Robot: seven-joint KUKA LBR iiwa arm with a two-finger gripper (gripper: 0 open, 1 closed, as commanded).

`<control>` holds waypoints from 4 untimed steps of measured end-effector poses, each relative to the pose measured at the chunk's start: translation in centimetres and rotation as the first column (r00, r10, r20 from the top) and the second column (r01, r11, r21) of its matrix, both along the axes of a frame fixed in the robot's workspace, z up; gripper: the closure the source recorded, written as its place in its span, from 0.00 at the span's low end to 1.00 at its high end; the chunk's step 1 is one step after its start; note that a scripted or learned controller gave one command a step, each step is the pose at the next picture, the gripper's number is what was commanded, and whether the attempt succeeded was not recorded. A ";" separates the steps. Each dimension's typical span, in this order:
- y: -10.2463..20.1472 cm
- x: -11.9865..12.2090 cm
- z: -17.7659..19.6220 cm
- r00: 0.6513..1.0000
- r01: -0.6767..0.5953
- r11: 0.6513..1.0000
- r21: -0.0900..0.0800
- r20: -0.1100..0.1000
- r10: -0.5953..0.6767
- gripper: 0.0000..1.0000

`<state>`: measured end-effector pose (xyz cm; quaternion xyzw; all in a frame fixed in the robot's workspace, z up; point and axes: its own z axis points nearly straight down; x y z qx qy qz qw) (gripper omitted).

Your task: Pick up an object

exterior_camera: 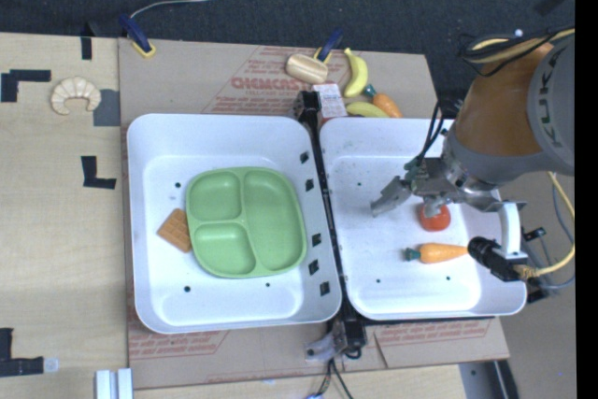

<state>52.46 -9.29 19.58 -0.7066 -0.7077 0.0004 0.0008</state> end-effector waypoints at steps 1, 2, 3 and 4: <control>-7.4 -0.4 -3.4 1.000 0.003 1.000 -0.001 -0.001 -0.003 0.00; -11.0 -3.5 -11.0 1.000 0.001 1.000 0.000 0.002 -0.001 0.00; -6.7 1.3 -10.9 1.000 0.000 1.000 -0.003 0.008 0.000 0.00; -9.8 -3.1 -10.9 1.000 0.002 1.000 -0.004 0.007 -0.002 0.00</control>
